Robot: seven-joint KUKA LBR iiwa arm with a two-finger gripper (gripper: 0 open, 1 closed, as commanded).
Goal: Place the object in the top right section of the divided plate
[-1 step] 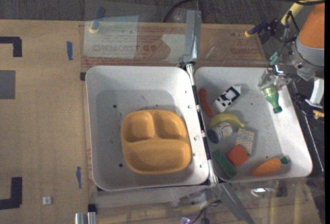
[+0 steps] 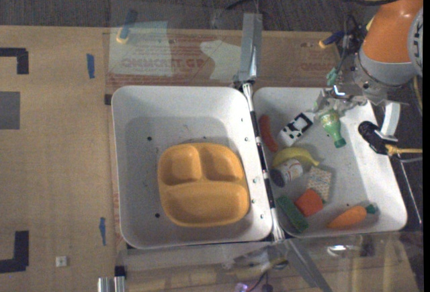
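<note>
Camera view from my remote seat, reading left to right: the left bin (image 2: 127, 170) holds one thing, the orange divided plate (image 2: 201, 183), sitting toward the bin's 5 o'clock corner. Its top right section (image 2: 223, 164) has nothing in it. From the plate toward 9 and 12 o'clock I see bare white floor up to the walls; at 3 o'clock the plate lies near the rim shared with the next bin.

The right bin (image 2: 366, 176) is crowded on its left half. A red sausage-shaped piece (image 2: 268, 133) lies along the shared rim at 10 o'clock, with a black-and-white toy (image 2: 295, 128) just beside it. Below them sit a banana (image 2: 295, 158) and a small can (image 2: 287, 173), touching. At 7 o'clock lies a green block (image 2: 292, 213), a red-orange block (image 2: 309, 203) against it and a speckled square (image 2: 320, 181) just above that. A carrot (image 2: 349, 217) lies at 5 o'clock near the front wall.

The green bottle (image 2: 333, 129), the piece closest to the tool, lies tilted at the bin's 12 o'clock. The gripper (image 2: 334, 101) hangs right over the bottle's upper end; I cannot tell how its jaws stand, nor whether they grip the bottle. The bin's 3 o'clock side is bare floor. The arm (image 2: 393, 35) comes in from 2 o'clock.
</note>
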